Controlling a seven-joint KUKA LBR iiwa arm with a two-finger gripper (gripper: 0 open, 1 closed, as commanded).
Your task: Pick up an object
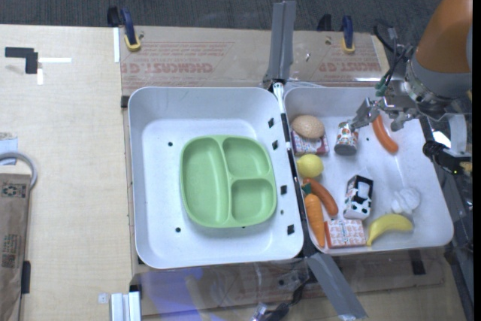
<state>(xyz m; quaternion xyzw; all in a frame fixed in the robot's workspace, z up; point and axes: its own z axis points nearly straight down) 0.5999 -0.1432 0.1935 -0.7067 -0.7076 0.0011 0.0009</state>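
While pincer (373, 110) hovers, sausage (385, 134) lies diagonal

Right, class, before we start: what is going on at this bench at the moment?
A grey and orange robot arm reaches in over the right bin, its gripper low near a small can and an orange sausage. That bin also has a bun, lemon, carrot, banana and a cow-patterned carton. The left bin holds a green divided plate. Nothing looks lifted yet.

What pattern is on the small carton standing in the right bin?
Black and white cow-like patches on the small upright carton, seen in the camera view.
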